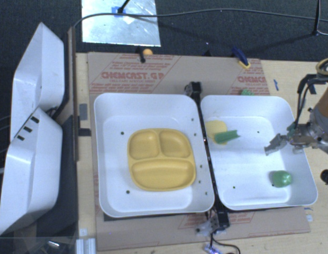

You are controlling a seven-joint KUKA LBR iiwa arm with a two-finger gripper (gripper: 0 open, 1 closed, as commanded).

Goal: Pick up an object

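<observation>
Nothing picked yet: hand [274,146] over right bin [243,197], empty; finger state unclear. Green ball [281,178] nearby, untouched.

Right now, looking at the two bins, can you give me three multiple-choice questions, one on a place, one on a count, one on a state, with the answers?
1. Where does the yellow divided plate lie?
A. left bin
B. right bin
C. on the bench outside the bins

2. How many compartments does the plate have?
A. two
B. three
C. five

3. How does the round green object stand with respect to the gripper?
A. clamped between the fingers
B. lying apart on the floor of the right bin
C. lifted above the bin

Answers:
1 A, it rests in the left bin.
2 B, two small sections above one long one.
3 B, it lies below the gripper, with a gap between them.
</observation>
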